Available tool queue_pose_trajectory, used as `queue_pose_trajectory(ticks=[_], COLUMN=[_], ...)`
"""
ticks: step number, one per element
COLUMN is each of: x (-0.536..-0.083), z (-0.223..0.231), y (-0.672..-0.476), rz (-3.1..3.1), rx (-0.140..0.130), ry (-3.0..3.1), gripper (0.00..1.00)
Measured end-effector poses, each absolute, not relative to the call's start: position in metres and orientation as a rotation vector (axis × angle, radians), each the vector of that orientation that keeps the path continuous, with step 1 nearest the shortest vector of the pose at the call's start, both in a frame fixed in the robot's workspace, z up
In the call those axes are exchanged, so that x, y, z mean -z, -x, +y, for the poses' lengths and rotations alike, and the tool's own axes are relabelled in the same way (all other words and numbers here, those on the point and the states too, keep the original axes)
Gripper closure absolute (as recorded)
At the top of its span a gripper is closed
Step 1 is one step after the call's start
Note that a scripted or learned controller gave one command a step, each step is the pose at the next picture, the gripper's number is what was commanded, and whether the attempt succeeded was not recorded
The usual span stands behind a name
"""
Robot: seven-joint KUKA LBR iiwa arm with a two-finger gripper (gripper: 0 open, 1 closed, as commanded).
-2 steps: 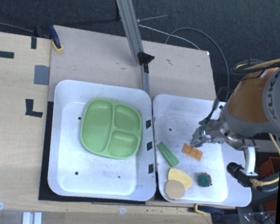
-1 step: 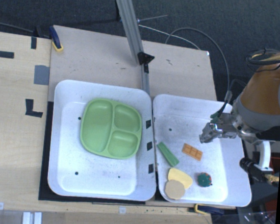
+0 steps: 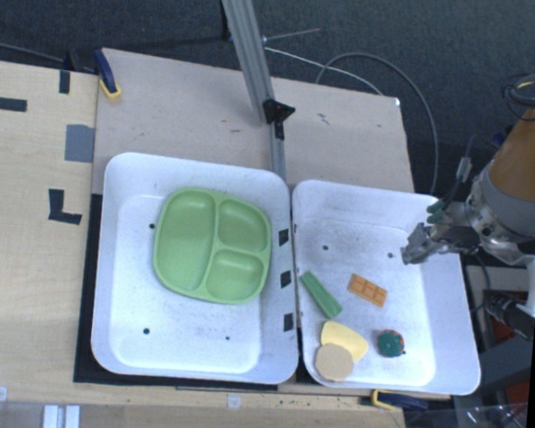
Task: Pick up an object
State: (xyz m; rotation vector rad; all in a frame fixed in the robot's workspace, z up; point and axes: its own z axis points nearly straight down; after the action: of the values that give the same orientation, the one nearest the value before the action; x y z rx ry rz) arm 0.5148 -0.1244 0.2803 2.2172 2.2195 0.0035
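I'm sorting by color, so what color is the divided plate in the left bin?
Light green; the divided plate shows clearly in the camera view.

Matt green plastic divided plate (image 3: pixel 213 246), smooth white plastic bins (image 3: pixel 115 335), pale wood-grain bench (image 3: pixel 18 260), brushed metal rail (image 3: pixel 247 37) at far side

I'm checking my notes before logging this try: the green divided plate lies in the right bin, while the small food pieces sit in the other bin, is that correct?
Not quite: the camera view shows the green divided plate lying in the left bin, not the right. The small food pieces sit in the other bin, as you said.
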Motion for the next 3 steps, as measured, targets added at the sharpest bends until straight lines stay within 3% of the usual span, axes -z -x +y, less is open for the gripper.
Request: queue_pose_trajectory(ticks=[2, 3], x=[-0.258, -0.255], z=[-0.02, 0.028], y=[-0.537, -0.557], rz=[2.231, 2.23], rx=[0.003, 0.001], ry=[-2.217, -2.215], gripper=[1.0, 1.0])
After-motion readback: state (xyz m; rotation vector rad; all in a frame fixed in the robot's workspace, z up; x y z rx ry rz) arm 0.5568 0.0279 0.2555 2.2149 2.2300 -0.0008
